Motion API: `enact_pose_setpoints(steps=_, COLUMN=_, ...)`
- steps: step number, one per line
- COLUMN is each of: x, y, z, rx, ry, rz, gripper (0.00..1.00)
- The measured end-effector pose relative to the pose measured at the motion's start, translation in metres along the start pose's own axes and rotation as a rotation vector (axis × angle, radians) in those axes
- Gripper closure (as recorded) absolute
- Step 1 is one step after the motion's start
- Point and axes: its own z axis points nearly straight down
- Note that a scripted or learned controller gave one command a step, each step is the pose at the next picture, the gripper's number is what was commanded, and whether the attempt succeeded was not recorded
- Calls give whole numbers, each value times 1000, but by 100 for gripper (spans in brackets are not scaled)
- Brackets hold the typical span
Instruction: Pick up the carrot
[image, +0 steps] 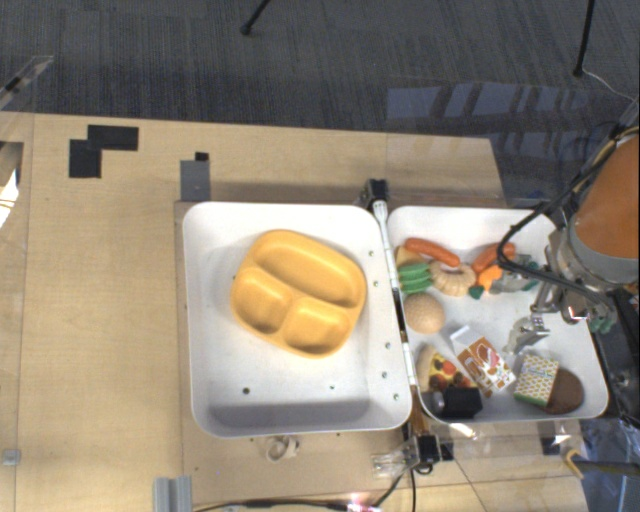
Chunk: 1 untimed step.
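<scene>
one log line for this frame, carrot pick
claw: over right bin, grip state unclear | carrot: in right bin's far part, not held | yellow tray: in left bin

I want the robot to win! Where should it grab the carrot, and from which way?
Probably around the middle of the carrot, coming straight down. It lies tilted in the right bin, orange body up, green top low beside the garlic-like toy. Fingers closing across its narrow width look likeliest to fit. The gripper hangs nearby.

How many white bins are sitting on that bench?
2. The left bin holds a yellow divided tray. The right bin beside it holds toy food, with the gripper over it.
</scene>
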Motion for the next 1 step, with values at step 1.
enact_pose_setpoints(steps=1, x=-71, y=-41, z=34, rx=0, ry=0, rz=-44, gripper=0)
